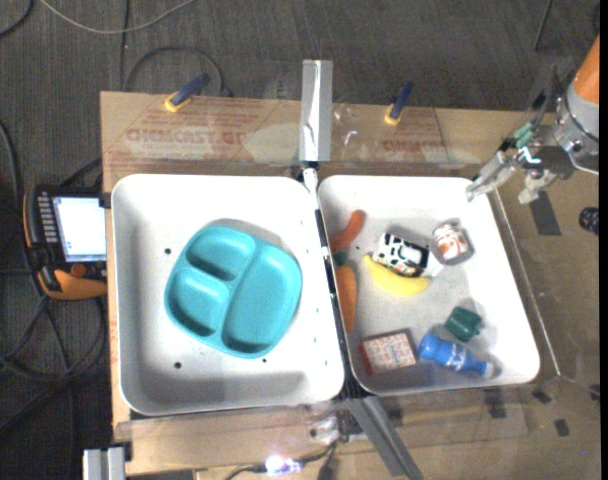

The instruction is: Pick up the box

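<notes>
Your gripper (499, 176) hangs just past the right white bin's (516, 268) upper right corner, fingers spread and holding nothing. The small flat patterned cardboard box (388, 351) lies near that bin's front edge, beside the blue plastic bottle (452, 356).

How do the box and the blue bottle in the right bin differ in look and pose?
The box is flat, squarish and patterned in pink and white; the blue bottle is rounded, plain blue with a paler end. The box lies face-up at the bin's front edge; the bottle lies on its side just to its right. Both rest in the right bin, apart from the gripper.
</notes>
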